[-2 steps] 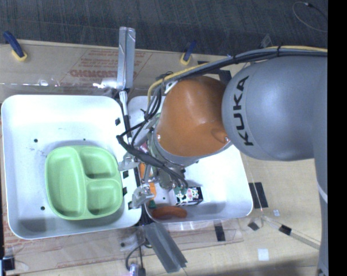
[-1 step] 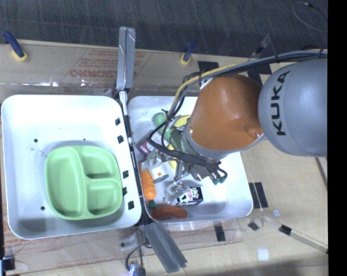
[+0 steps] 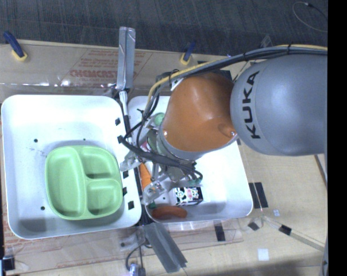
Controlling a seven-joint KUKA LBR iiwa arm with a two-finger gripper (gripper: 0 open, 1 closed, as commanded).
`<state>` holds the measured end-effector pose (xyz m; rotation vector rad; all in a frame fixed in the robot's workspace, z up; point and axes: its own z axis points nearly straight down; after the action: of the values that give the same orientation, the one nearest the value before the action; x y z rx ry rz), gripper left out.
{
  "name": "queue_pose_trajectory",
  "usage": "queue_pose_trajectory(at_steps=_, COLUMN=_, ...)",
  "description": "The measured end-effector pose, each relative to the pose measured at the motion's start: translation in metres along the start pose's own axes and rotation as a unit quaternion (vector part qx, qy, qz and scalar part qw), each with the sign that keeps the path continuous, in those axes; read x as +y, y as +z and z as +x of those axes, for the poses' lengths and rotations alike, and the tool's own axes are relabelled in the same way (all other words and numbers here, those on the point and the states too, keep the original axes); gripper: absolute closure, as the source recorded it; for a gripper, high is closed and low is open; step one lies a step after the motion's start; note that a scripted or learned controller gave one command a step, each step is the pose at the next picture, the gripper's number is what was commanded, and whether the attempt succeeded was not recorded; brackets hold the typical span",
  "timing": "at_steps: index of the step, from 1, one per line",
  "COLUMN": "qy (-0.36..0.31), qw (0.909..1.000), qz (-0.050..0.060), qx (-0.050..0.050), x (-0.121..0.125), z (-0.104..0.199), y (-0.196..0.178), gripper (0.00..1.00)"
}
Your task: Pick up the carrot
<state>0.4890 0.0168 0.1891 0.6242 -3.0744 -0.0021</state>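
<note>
While the left bin (image 3: pixel 12 154) carries nothing but a green divided plate (image 3: pixel 83 181) lying flat on its white floor, the work is all in the right bin (image 3: pixel 242 203), where the arm (image 3: pixel 199 117) reaches down and covers most of the floor. The carrot (image 3: pixel 145 175) shows as a short orange sliver close against that bin's left wall, just beside the gripper (image 3: pixel 156 183); whether the gripper has hold of anything I cannot tell, since the wrist hides it. By its look it should be light, stiff and smooth-skinned, likely to roll or slip, so a grip across its thicker middle seems best. A small black-and-white patterned block (image 3: pixel 188 195) and a reddish-brown sausage-shaped thing (image 3: pixel 169 213) lie near, leaving little room by the wall.
</note>
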Motion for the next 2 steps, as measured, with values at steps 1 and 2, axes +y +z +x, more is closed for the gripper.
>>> queue_pose_trajectory(at_steps=1, qy=-0.088, qw=0.9962, qz=0.001, qx=-0.002, x=-0.067, z=0.025, y=0.000, gripper=0.00)
queue_pose_trajectory(at_steps=2, qy=-0.116, qw=0.9932, qz=0.000, qx=0.000, x=-0.013, z=0.003, y=0.000, gripper=0.00)
